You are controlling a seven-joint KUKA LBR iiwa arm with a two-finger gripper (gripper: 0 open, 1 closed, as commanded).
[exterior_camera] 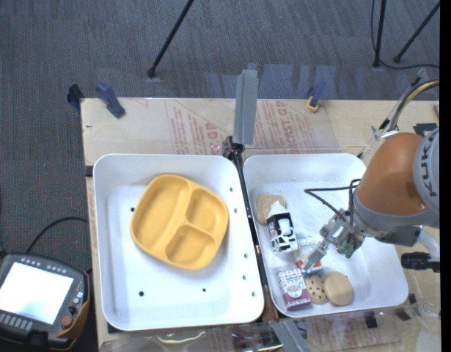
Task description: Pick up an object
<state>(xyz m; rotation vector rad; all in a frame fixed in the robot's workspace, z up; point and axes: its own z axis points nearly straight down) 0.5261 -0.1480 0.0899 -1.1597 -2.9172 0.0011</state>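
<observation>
Right bin [372, 288], items beside the end effector [313, 259].
A small black-and-white carton [282, 232] is seen just left of the end effector; a red packet [293, 288] and round tan cookies [338, 288] lie below it. Grip state cannot be told. A glossy yellow divided plate [180, 221] occupies the left bin [111, 284].

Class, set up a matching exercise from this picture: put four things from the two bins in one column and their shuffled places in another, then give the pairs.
Things:
1. yellow divided plate
2. small milk carton
3. pink box
4. chocolate chip cookie

Places:
A. front edge of right bin
B. left bin
C. between the pink box and a tan round piece
D. middle of right bin

Pairs: 1-B, 2-D, 3-A, 4-C
</observation>
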